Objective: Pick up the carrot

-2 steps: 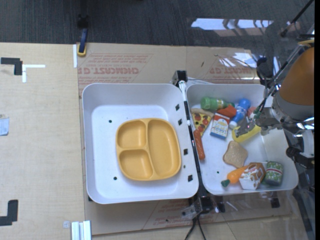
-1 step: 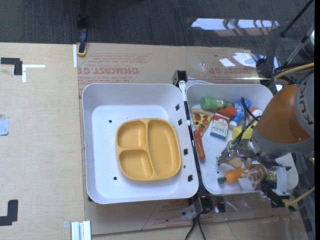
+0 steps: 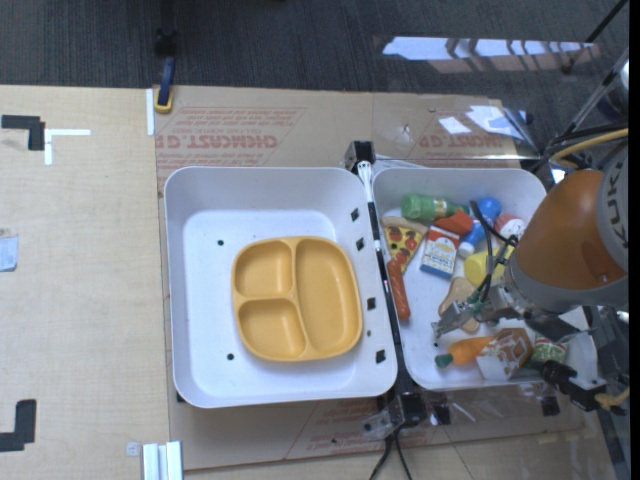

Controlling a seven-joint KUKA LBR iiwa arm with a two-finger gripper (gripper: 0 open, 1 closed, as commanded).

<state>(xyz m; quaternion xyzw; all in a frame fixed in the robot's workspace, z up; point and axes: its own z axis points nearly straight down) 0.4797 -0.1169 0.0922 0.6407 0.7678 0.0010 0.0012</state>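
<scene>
The carrot (image 3: 468,350), orange with a small green end toward the left, lies near the front edge of the right bin (image 3: 420,370). My gripper (image 3: 457,318) hangs low in that bin, just behind the carrot and very close above it. Nothing shows held in it. The grey wrist and the orange band (image 3: 578,233) of the arm cover the bin's right part.
Crowding the right bin are a green bottle (image 3: 425,206), a pizza slice (image 3: 400,238), a sausage (image 3: 399,294), a blue-and-white carton (image 3: 440,252), a yellow piece (image 3: 477,265) and packets beside the carrot. A yellow divided plate (image 3: 297,298) sits in the left bin (image 3: 190,268).
</scene>
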